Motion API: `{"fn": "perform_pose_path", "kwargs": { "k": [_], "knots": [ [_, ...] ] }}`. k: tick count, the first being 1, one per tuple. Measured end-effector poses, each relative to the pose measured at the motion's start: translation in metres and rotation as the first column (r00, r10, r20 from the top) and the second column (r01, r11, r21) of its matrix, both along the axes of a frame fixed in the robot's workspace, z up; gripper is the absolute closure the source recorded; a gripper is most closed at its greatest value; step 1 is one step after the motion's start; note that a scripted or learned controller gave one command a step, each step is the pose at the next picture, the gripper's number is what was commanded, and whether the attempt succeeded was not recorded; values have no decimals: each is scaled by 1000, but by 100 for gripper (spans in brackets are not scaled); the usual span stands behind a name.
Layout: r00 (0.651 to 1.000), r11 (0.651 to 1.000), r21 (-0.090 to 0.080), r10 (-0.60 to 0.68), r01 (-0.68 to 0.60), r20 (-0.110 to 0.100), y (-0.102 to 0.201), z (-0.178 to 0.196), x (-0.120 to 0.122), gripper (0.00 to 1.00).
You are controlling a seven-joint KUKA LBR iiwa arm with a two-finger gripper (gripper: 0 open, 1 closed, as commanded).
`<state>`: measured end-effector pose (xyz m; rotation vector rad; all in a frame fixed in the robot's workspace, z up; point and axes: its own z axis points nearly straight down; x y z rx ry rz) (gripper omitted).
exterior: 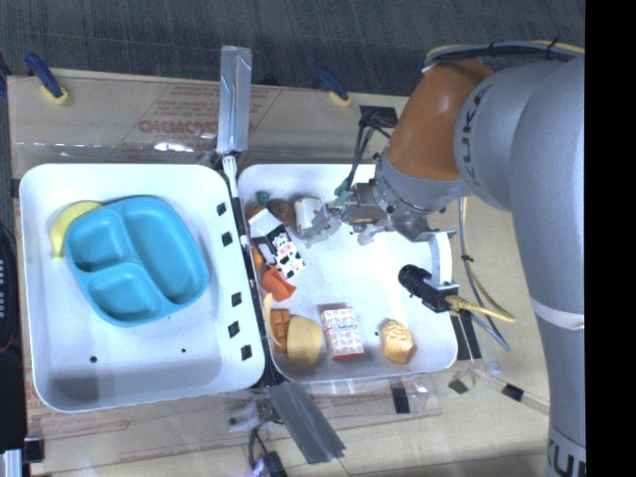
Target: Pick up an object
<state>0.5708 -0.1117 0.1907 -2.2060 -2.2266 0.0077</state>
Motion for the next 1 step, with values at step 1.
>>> {"fn": "perform_pose_path", "kwargs": {
  "k": [1],
  "knots": [
    [1000,1000,1,12,-12,-4,16,-56,-85,0]
  ]
}}
